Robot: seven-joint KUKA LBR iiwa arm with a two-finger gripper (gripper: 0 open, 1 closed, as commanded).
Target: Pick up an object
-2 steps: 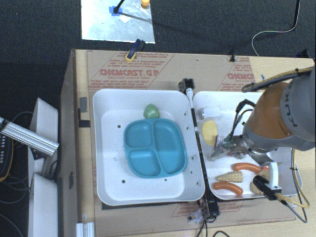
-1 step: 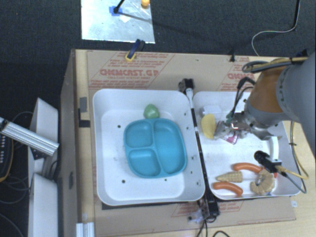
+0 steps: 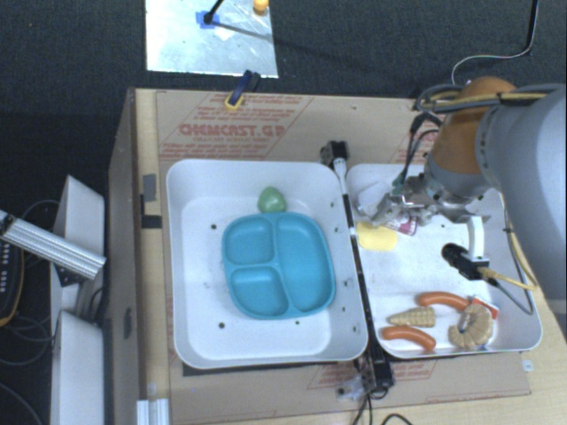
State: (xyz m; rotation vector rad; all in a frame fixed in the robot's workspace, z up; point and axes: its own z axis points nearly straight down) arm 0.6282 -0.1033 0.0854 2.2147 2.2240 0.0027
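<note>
My gripper [image 3: 396,206] hangs low over the back left part of the right bin [image 3: 524,321], just above and right of a soft yellow piece [image 3: 376,237]. A small pinkish item [image 3: 408,227] shows right under the gripper; whether it is held is unclear. Along the bin's front lie two orange sausages [image 3: 443,300] [image 3: 409,336], a waffle cone [image 3: 414,317] and a beige lumpy piece [image 3: 470,326]. In the left bin [image 3: 190,264] a blue three-compartment tray [image 3: 276,264] lies flat, with a green round piece [image 3: 272,200] behind it.
The grey arm with its orange band [image 3: 465,140] fills the back right of the right bin. A black plug on a yellow cable [image 3: 465,262] hangs over that bin's middle. The divider [image 3: 353,255] between the bins runs just left of the yellow piece.
</note>
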